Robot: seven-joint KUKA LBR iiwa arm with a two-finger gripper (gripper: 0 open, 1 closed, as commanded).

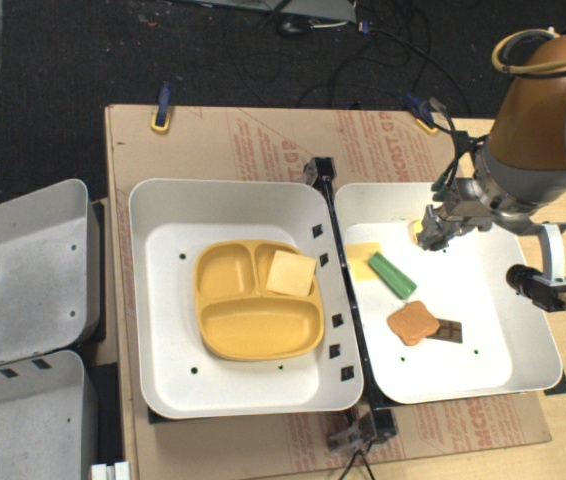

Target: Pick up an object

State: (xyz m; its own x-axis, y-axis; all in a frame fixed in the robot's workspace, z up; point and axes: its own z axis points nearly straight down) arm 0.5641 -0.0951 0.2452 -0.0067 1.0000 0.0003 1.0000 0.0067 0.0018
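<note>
My gripper [433,232] hangs over the far part of the right bin [523,368], a little beyond and to the right of a green block [392,275]. The green block lies slantwise, its far end on a flat yellow piece [360,264] by the bin's left wall. Nearer the front lies an orange toast-shaped piece [412,322] with a small dark brown piece [448,332] touching its right side. In the left bin [163,368] a yellow divided plate [243,333] carries a pale yellow block [290,273] in its far right compartment.
The two bins meet at a black-clipped divider [341,288]. A black fixture [535,284] juts over the right bin's right rim. Grey trays [23,268] lie off the bench to the left. Cables run across the floor behind.
</note>
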